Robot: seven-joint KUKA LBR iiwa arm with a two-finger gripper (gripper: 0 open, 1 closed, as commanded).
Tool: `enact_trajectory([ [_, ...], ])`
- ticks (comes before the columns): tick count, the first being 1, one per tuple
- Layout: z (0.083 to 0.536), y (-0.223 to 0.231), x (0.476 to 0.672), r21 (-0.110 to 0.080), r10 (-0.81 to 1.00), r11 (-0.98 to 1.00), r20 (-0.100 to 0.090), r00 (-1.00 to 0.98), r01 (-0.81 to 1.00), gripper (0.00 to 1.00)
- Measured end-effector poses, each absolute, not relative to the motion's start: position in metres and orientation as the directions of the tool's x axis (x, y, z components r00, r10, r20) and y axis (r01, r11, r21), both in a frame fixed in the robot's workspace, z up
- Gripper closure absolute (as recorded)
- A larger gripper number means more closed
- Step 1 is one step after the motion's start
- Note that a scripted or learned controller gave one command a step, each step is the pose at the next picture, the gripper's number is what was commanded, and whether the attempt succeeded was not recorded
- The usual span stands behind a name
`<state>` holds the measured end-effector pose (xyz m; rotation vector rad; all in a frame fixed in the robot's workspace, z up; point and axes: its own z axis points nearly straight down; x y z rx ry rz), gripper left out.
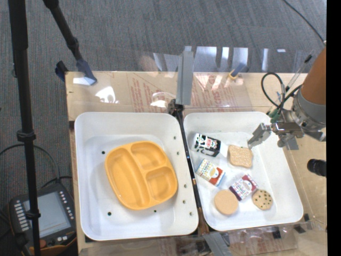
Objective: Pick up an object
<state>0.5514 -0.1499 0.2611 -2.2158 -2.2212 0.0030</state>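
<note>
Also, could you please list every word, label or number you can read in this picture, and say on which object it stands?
None can be read.
Cow-patterned carton: print too small.
White and orange carton: label blurred.
Purple packet: label blurred.
Handheld screen unit left of the bins: display and keys too small.
Bench surface: red markings lost in glare.

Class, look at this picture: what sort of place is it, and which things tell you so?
Probably a robotics lab: a robot arm reaches over two white bins, with a tripod standing beside the bench.
</note>
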Motion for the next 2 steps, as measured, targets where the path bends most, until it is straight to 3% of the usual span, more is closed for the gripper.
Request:
enact_trajectory([
  [1,0.1011,-0.1436,0.5176,-0.002,0.995,0.1,0.002,-0.1,0.995,0.0],
  [2,0.0935,-0.1442,0.5102,0.013,0.988,0.152,-0.005,-0.152,0.988,0.0],
])
